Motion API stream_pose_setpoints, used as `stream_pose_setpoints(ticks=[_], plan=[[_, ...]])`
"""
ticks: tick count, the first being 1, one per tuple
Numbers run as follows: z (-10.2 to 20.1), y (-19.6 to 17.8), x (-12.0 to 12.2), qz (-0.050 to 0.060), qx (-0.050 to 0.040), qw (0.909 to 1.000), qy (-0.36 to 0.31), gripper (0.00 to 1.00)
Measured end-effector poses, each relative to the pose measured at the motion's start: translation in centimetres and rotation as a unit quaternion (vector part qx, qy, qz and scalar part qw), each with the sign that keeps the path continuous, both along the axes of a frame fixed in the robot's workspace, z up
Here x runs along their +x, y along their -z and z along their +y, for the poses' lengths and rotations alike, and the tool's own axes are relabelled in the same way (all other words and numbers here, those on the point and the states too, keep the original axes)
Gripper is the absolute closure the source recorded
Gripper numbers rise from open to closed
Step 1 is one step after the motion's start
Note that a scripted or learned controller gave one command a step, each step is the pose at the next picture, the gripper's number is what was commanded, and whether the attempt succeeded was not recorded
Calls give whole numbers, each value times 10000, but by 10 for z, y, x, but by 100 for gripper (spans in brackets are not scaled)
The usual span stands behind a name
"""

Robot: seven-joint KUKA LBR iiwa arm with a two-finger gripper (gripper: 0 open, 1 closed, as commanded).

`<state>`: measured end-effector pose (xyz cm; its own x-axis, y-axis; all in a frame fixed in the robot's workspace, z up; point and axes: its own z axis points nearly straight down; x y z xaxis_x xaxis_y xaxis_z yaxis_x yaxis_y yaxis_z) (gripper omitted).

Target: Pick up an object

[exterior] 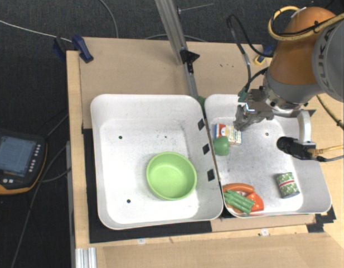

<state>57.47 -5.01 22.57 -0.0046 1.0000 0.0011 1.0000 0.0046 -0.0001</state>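
Note:
In the right bin [305, 205], a small white carton with red and blue print [227, 133] lies near the left wall. A green ball [221, 146] touches its lower left side. My gripper [244, 118] hangs just above and to the right of the carton, its tip close to the carton's upper edge. A green can [287, 184] lies at the right of that bin. An orange and green toy vegetable bundle [242, 199] rests in the front left corner.
The left bin [105, 116] holds a light green bowl [171, 175] near its front right. A grey metal pole [174, 32] slants up from between the bins. A black fitting with cables [294, 147] juts out right of the gripper.

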Motion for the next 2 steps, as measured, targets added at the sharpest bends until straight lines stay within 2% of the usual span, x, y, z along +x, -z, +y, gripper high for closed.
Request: stream_pose_setpoints(ticks=[1,2], plan=[[56,-12,7,-5,2,10000,0,100],[107,-15,1,-4,2,10000,1,100]])
